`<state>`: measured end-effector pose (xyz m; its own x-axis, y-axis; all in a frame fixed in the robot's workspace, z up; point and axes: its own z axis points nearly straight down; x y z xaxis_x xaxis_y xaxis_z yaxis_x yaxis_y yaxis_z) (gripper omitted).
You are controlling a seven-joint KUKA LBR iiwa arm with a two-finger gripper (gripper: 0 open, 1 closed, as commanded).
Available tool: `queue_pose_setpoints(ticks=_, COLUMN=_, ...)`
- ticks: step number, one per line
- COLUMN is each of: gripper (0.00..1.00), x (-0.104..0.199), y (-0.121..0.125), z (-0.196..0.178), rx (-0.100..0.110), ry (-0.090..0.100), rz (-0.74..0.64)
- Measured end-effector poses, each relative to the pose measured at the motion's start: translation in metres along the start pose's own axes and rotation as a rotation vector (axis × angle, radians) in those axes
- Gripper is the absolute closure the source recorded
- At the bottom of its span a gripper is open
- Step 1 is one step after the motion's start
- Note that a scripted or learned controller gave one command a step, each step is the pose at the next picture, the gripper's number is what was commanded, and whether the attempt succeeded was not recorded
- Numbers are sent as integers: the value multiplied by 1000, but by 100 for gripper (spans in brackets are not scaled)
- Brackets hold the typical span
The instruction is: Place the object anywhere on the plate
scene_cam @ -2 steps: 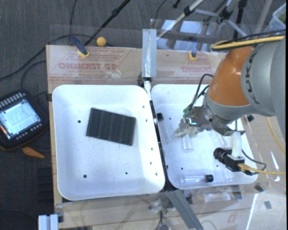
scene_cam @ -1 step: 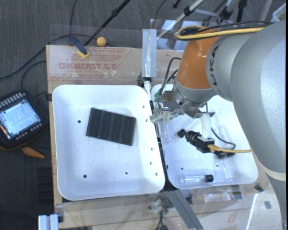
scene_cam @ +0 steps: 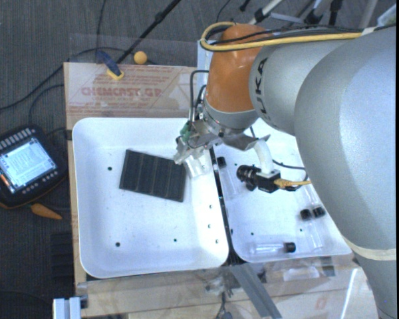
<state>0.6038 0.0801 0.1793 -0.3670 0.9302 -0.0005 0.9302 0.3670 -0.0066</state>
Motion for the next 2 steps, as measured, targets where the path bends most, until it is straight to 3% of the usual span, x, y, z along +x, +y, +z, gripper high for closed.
queue_pose_setpoints(ticks=1, gripper=100, x=-7, y=67, z=-82, rx=-3, ry=-3, rz=-421)
queue_pose_setpoints(ticks=2, gripper=100, x=63, y=76, z=-102, rx=-4, ry=-2, rz=-511)
